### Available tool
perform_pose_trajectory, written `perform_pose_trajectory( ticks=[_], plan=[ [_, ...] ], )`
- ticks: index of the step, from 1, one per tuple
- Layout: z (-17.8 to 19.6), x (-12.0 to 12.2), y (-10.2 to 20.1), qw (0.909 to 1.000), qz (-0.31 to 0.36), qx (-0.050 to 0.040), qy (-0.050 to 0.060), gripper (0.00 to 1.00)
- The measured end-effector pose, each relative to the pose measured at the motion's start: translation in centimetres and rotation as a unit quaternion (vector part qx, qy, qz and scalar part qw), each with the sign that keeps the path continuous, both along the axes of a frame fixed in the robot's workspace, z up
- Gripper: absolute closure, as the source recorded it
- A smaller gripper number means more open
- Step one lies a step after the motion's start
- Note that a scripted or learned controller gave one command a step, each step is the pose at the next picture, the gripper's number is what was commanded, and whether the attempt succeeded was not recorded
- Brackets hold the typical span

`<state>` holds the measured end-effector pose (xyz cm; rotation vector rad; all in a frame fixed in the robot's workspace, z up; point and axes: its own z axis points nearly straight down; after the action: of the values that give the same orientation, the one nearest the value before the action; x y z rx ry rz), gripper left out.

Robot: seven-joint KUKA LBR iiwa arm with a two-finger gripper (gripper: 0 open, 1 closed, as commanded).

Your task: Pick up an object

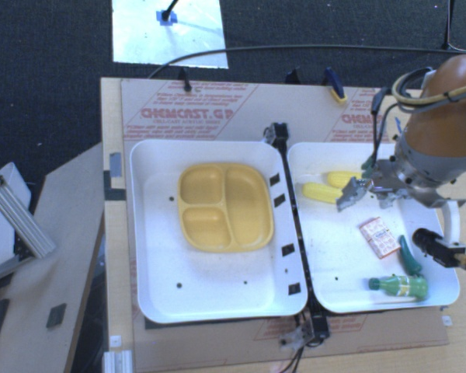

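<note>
My gripper (366, 196) hangs over the right bin (326, 290), near its back. Its fingers (349, 197) stand open with nothing between them. Just left of the gripper lie two yellow corn-like pieces, one (321, 193) longer and one (341, 179) shorter behind it. A small red and white packet (379, 237) lies flat below the gripper. At the bin's front right a green bottle (398, 286) lies on its side, with a teal tool (408, 256) behind it.
The left bin (159, 286) holds a yellow divided plate (224, 207) at its middle. A black clipped divider (288, 208) runs between the two bins. The grey arm with its orange band (450, 107) comes in from the right.
</note>
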<state>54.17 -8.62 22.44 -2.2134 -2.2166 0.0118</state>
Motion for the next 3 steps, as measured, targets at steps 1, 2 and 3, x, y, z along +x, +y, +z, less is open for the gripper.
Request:
perform_pose_trajectory(
  ticks=[1, 2, 3],
  plan=[
    [0.6, 0.3, 0.0, 1.0, 0.001, -0.0005, -0.007, 0.0],
    [-4.2, -0.5, -0.6, 1.0, 0.0, -0.0004, -0.005, 0.0],
    [-10.4, -0.2, -0.9, 1.0, 0.0, 0.0, -0.004, 0.0]
  ],
)
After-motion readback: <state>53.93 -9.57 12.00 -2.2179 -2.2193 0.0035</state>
